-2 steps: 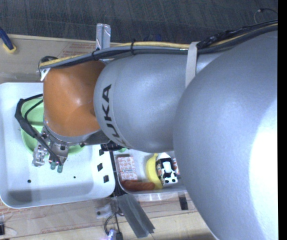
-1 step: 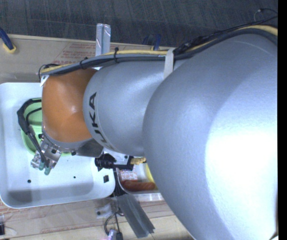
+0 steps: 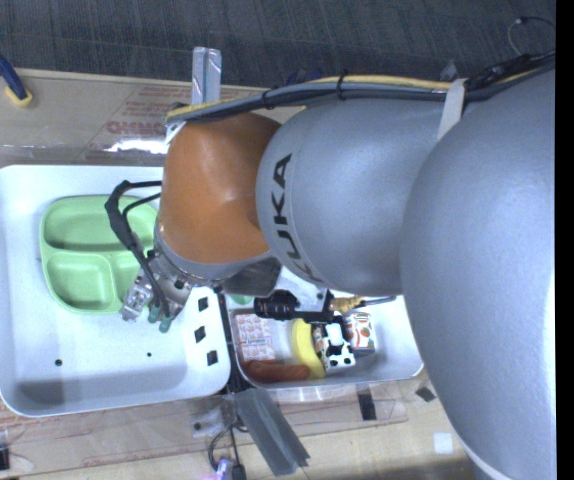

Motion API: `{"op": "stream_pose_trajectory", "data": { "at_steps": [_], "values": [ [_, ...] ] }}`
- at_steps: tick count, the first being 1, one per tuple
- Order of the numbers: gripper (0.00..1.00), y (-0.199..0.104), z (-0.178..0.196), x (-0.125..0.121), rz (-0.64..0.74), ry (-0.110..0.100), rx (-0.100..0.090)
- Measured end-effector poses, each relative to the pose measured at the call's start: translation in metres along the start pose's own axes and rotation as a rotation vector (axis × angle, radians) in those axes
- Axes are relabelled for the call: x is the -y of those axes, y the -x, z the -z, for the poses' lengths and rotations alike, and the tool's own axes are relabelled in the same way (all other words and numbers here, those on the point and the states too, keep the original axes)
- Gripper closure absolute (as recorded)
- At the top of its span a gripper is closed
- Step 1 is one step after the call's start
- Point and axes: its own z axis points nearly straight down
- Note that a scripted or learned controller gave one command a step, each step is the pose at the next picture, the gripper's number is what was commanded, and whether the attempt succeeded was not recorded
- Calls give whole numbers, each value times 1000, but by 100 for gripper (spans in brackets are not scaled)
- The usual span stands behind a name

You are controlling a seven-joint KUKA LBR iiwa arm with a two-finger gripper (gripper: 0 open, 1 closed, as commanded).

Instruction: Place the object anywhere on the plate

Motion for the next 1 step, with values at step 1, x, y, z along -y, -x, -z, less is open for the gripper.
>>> {"op": "stream_pose_trajectory", "data": {
  "at_steps": [1],
  "values": [
    [100,-2,-8,-63,-30,-2,-2]
  ]
}}
